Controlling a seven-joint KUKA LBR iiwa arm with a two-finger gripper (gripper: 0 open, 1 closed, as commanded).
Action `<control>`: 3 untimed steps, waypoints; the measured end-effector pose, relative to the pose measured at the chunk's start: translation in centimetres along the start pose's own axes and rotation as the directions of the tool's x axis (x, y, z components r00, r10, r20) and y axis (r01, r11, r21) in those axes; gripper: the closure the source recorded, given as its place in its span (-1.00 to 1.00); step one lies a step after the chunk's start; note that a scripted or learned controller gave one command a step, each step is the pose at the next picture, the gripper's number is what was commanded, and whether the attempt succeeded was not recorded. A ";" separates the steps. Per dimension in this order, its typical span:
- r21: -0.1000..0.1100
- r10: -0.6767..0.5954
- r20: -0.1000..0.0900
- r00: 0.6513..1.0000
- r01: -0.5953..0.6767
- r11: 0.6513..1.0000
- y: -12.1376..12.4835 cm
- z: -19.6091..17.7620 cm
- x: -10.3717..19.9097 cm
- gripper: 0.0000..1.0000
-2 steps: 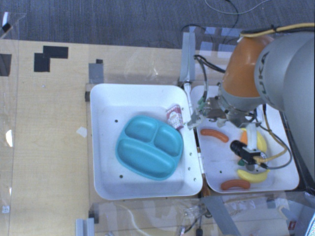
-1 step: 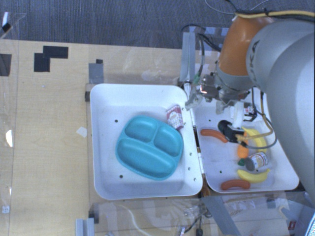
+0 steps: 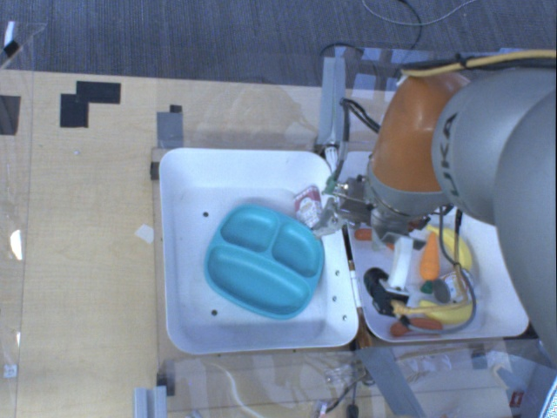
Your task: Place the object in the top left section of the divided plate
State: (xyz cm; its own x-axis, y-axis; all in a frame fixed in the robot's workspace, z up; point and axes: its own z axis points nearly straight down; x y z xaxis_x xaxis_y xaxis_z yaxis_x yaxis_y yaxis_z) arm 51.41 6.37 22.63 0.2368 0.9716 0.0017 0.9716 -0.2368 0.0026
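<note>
Camera view: left bin (image 3: pixel 183 320) holds a blue plate (image 3: pixel 263 260); pincer (image 3: pixel 324 214) at its two o'clock grips a reddish packet (image 3: pixel 307 203).

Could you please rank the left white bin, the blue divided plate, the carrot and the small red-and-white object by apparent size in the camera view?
1. left white bin
2. blue divided plate
3. carrot and red-and-white object: they look alike, both partly hidden, so unranked.
</note>
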 end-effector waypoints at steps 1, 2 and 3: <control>0.002 0.194 0.002 0.981 -0.194 0.981 -2.4 2.7 -1.8 -1.00; -0.002 0.194 0.000 0.981 -0.194 0.981 2.0 -5.2 -4.3 -1.00; 0.001 0.315 0.002 0.949 -0.315 0.949 -1.4 2.1 -5.6 -1.00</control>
State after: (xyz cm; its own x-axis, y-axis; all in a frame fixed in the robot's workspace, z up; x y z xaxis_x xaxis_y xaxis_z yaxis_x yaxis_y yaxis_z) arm 48.70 1.32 20.55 0.5309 0.8474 0.0005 0.8474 -0.5309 0.0011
